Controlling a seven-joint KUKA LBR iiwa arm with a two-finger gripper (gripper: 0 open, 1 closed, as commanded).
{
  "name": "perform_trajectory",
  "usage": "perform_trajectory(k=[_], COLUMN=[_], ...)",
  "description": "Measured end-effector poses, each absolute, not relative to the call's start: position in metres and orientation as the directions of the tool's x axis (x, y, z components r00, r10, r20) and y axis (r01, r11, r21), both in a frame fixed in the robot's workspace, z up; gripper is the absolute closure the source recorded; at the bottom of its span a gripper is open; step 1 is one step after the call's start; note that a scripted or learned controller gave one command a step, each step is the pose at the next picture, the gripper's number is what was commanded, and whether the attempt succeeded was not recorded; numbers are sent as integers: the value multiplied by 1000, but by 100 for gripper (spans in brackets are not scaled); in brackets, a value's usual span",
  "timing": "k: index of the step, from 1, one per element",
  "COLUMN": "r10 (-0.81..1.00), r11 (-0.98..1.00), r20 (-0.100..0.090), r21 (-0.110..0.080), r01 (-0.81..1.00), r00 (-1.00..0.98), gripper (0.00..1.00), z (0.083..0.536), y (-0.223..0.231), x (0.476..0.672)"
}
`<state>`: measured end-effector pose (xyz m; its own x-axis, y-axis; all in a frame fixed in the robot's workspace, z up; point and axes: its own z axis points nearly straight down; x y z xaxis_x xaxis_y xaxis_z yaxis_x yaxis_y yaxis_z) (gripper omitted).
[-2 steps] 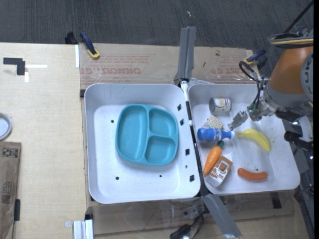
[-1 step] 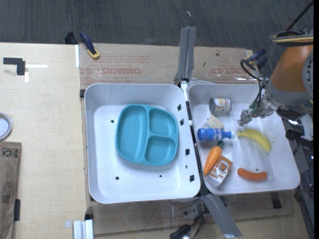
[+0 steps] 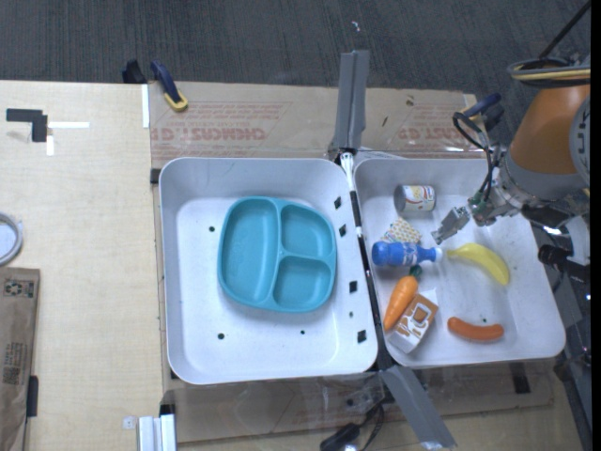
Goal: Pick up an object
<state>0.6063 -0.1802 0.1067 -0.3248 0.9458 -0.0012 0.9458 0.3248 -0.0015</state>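
The claw (image 3: 454, 222) hangs low in the right bin (image 3: 535, 346), just above the banana (image 3: 482, 261) and right of the can (image 3: 415, 198). I cannot tell whether it is spread or pinched; nothing is visibly held. The bottle (image 3: 402, 253), carrot (image 3: 401, 300), carton (image 3: 414, 323) and sausage (image 3: 475, 329) lie nearby; the left bin (image 3: 188, 346) holds a blue tray (image 3: 278, 254). This looks like the approach step: next it must settle over one item, likely the banana, and grip it.

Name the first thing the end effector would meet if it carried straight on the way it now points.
Probably the blue bottle: the end effector slants down-left toward it, past the banana. Depth is unclear, so it may reach the bin floor first.
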Motion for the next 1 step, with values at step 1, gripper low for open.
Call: perform_trajectory(k=[1], r10=[939], r11=[344], r20=[1], r21=[-2], r01=[939], r00=[-344], gripper=[0], z=[90], y=[-187], x=[579])
